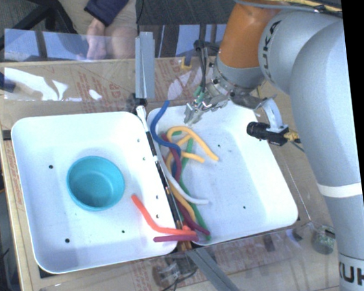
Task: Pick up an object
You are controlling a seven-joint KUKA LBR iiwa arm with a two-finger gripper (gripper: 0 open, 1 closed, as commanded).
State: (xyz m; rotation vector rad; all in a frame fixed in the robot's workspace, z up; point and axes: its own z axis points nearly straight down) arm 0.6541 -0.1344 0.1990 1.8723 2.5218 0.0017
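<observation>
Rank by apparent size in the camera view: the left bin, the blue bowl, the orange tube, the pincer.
1. left bin
2. blue bowl
3. orange tube
4. pincer, though it sits higher, nearer the camera, so its rank against the tube is unsure.

Jaws (193,113) above tangled strips (180,158)

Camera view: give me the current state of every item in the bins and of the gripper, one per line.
Teal bowl: upright in the left bin, mouth up, nothing inside.
Orange-red strip: lying in the left bin, its end reaching the divider.
Bundle of coloured strips: tangled along the right bin's left wall.
Gripper: above the right bin's far edge, nothing visibly held.
</observation>
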